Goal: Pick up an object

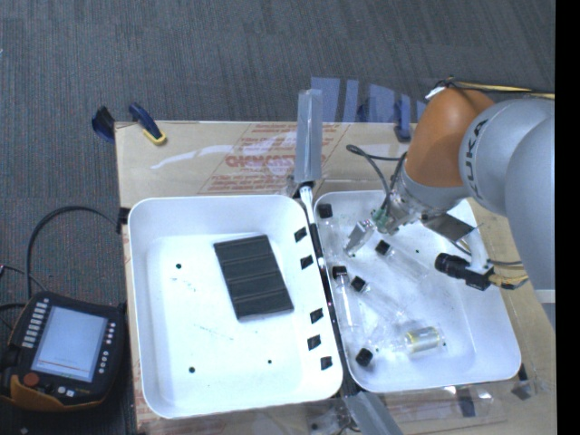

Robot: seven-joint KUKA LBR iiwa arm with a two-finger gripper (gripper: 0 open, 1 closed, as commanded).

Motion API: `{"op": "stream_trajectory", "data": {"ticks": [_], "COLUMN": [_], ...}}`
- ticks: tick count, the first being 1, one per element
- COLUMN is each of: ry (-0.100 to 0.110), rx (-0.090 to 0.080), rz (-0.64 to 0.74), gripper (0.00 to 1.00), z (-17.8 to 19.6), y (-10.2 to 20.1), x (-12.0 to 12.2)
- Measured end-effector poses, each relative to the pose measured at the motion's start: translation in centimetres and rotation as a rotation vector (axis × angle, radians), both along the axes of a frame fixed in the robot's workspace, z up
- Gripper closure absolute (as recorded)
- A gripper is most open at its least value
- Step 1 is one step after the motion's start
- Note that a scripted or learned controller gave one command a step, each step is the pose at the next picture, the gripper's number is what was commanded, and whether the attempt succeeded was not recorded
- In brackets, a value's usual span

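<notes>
I find the hand (362, 234) low over the right white plastic bin (507, 333), its fingers slightly parted with nothing between them. The nearest candidate, a clear glass vial with brass cap (419, 338), lies toward the bin's front edge, long axis crosswise.

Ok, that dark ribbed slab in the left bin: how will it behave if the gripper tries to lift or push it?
The dark ribbed slab lies flat on the left bin floor, so it probably slides rather than rolls or tips. It looks rigid, likely staying stiff when lifted. It seems wide beside the gripper, so a grasp across its face may fail; an edge looks likelier.
</notes>
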State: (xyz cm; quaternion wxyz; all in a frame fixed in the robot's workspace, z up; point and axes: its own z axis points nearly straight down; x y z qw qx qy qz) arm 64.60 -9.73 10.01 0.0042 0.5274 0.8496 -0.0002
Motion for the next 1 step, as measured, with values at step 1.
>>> {"op": "stream_trajectory", "data": {"ticks": [1], "ry": [-0.001], "rx": [0.003], "rz": [0.002], "gripper": [1.0], "z": [0.95], "y": [0.18], "x": [0.04]}}
